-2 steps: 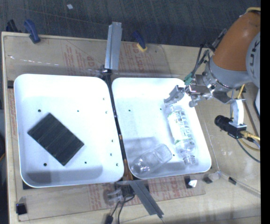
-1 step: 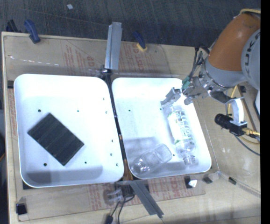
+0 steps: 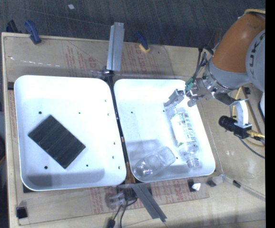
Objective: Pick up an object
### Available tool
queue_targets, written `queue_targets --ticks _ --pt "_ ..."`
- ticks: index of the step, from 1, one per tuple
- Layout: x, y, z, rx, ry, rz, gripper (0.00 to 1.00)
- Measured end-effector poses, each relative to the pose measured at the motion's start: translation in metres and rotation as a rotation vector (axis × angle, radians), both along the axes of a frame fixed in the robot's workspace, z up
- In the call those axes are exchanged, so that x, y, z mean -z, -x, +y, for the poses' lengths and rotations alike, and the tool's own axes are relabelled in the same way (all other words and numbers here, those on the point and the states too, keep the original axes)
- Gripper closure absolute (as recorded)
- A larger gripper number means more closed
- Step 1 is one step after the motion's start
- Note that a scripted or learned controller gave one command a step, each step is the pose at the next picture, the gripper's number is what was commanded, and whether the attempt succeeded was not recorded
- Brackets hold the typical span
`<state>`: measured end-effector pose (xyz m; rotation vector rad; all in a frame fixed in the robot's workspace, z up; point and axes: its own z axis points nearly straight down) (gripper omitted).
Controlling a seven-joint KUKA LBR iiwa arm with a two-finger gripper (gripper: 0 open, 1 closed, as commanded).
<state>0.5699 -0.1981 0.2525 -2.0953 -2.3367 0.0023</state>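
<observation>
Gripper [image 3: 174,99]: finger state cannot be told, poised at 12 o'clock of clear bottle [image 3: 185,134]. Recommended: descend squarely across bottle's width.

Arm [image 3: 237,46] reaches in from right — hand [image 3: 174,99] hangs low.

You see two white bins [image 3: 61,87], a black ribbed pad [image 3: 56,141] in the left one, two clear bottles [image 3: 185,137] in the right one, blue clamps [image 3: 33,31] on the tan bench [image 3: 175,61], and a grey-and-orange arm [image 3: 235,46].
</observation>
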Motion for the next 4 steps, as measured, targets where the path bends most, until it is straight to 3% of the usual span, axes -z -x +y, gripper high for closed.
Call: queue_targets --ticks 1,2,3,4 --pt "0.045 -0.046 -0.010 -0.126 0.002 -0.003 0.00" --pt "0.076 0.016 -0.011 0.081 0.000 0.002 0.00" --pt "0.061 0.016 0.002 0.058 0.001 -0.004 0.00" --pt "0.043 0.037 -0.012 0.067 0.000 -0.001 0.00"
